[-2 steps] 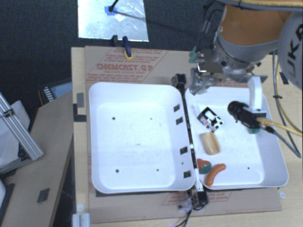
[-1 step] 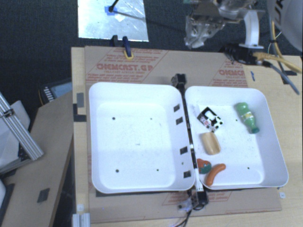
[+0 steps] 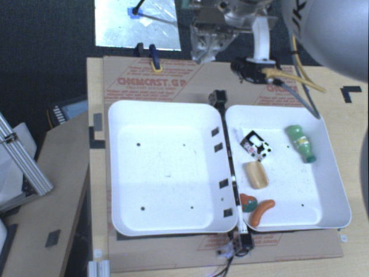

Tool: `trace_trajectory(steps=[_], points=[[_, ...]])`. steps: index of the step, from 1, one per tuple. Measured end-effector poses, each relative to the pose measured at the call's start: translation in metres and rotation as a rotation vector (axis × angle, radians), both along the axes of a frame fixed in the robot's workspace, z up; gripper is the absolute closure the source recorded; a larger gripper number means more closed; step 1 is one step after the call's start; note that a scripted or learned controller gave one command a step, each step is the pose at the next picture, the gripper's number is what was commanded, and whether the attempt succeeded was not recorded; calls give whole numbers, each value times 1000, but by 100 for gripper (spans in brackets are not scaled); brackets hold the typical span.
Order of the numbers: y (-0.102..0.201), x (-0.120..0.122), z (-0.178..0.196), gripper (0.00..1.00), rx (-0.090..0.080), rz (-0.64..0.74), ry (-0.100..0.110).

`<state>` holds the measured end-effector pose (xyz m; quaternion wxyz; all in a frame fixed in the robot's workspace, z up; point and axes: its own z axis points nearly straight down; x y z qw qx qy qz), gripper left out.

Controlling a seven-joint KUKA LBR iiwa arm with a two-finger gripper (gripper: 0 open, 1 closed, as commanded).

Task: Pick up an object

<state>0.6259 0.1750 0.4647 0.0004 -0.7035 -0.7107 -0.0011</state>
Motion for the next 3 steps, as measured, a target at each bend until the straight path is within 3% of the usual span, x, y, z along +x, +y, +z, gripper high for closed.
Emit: trace_trajectory(steps=[1,2,3], points=[[-49,-43,-67,100,-4,-13,8],[-72,15,-135,100,-4,-13,5],[-26,38,-133,100,0,-3,-3]])
